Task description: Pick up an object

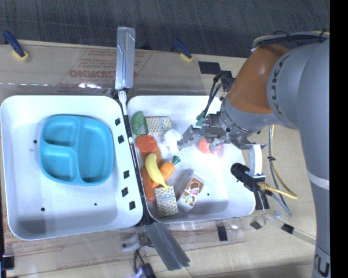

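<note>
tool over the right bin, above a small pink-red thing.
the tool (pixel 204 133) hangs low in the right bin (pixel 232 197); i can't tell how wide it's open or whether it grips. the pink-red thing (pixel 207 146) sits just beneath it, roundish, no clear long axis. best to drop straight down, centred, well clear of the banana (pixel 155 170).
</note>
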Tool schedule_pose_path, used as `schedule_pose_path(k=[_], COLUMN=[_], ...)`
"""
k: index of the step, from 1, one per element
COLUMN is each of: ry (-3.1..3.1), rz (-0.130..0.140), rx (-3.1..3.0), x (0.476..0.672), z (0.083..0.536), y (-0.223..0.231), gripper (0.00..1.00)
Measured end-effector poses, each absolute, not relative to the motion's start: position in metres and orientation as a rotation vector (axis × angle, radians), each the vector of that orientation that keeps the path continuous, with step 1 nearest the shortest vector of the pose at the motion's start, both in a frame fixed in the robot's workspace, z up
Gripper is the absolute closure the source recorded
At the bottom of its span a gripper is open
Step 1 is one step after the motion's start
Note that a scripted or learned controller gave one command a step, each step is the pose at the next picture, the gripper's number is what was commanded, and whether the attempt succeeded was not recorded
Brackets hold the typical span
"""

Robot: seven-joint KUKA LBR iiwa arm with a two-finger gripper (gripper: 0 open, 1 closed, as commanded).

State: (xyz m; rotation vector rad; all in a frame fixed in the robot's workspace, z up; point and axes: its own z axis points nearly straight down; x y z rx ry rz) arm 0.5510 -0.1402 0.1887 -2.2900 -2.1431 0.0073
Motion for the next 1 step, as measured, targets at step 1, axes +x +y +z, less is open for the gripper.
schedule_pose_path(k=[1], ry=[-2.191], rz=[0.003], rx=[-2.248], x=[0.5256], z=[0.0911], y=[-0.1064], gripper=[0.0])
